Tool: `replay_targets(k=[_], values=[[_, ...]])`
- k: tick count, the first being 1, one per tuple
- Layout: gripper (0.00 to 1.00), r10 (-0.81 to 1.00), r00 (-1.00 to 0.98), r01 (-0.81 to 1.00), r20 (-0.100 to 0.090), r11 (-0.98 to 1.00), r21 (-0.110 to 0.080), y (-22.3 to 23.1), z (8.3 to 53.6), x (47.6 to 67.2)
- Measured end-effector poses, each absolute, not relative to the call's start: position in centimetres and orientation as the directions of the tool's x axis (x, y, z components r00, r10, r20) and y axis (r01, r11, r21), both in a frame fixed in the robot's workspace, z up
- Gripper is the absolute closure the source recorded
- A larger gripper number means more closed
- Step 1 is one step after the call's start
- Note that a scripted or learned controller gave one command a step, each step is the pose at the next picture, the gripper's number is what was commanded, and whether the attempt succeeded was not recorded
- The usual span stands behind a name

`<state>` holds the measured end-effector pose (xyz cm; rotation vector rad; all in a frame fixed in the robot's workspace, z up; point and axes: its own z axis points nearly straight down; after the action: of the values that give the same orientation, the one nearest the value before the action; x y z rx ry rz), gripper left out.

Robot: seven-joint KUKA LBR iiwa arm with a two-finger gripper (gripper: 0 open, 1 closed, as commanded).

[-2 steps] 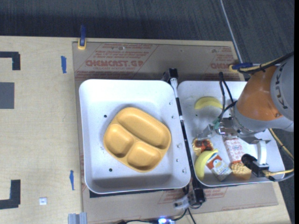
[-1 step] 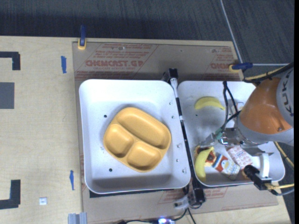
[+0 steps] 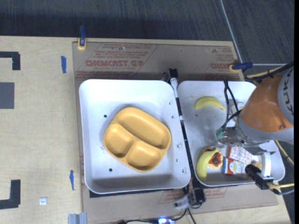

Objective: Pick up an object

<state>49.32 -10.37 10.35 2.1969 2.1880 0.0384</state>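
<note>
1. Take the rubber seam between the two bins as your landmark. Left of it sits the left bin [image 3: 88, 125], and in its middle lies a yellow divided plate [image 3: 136, 138], well apart from the arm; leave it alone.
2. Just right of the seam, in the right bin [image 3: 189, 125], a small banana [image 3: 209, 103] lies alone near the far wall, clear of everything else.
3. Nearer you, against the front wall and close to the seam, a round yellow fruit [image 3: 207, 163] touches a red and white carton [image 3: 235, 161]. These look like the likeliest targets, since the arm hangs right over them.
4. Farthest from the seam is the gripper [image 3: 236, 141], low above the carton. The wrist hides its tips, so you cannot tell whether it is spread or closed, and nothing can be seen between them.
5. To do this step well, aim at a single item, not at the joint where fruit and carton touch. Come down straight over the carton's middle, keep away from the bin's front wall, and close only once the tips straddle it.
</note>
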Motion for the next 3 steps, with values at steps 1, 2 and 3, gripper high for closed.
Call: replay_targets(k=[1,2,3], values=[[1.0,1.0,0.004,0.999,-0.012,-0.004,0.05,-10.4,11.4,49.5],[0.0,1.0,0.004,0.999,-0.012,-0.004,0.05,-10.4,11.4,49.5],[0.0,1.0,0.0,1.0,-0.001,0.0,0.006,-9.4,8.6,48.1]])
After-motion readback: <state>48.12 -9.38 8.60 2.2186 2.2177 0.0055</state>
